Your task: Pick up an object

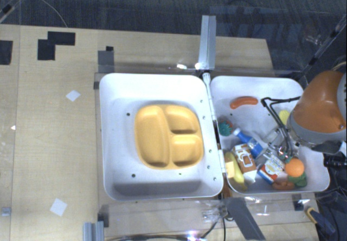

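Observation:
The right bin (255,87) holds a jumble of small items. An orange-red sausage (244,102) lies near its far wall. A blue bottle (247,139), a brown carton (245,159), a yellow piece (233,172), a white and blue packet (271,170) and an orange ball (294,168) crowd the near side. My gripper (280,148) is low in this bin, just above the packet and left of the ball, under the orange wrist band (324,103). Nothing shows clearly in its grasp.
The left bin (116,142) holds a yellow divided tray (168,136). A teal item (225,127) sits by the wall between the bins. A metal post (206,42) rises behind that wall. A black cable (274,110) crosses the right bin near the arm.

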Action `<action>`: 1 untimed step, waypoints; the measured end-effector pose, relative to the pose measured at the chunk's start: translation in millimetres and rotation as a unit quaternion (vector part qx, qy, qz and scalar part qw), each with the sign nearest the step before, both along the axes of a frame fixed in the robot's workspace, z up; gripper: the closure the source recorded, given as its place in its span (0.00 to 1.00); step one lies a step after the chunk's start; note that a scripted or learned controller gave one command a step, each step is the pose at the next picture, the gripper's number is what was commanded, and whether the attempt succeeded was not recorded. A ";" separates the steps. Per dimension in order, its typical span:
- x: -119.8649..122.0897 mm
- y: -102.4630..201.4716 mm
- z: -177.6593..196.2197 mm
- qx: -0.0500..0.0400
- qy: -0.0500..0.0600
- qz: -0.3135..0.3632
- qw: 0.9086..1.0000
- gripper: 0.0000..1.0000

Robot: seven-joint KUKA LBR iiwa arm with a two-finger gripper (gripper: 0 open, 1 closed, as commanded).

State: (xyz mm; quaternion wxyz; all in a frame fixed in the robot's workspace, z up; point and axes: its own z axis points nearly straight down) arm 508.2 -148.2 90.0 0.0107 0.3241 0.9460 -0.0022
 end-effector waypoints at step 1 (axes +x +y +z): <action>34.6 33.0 37.2 0.001 -0.001 -0.006 1.000 0.00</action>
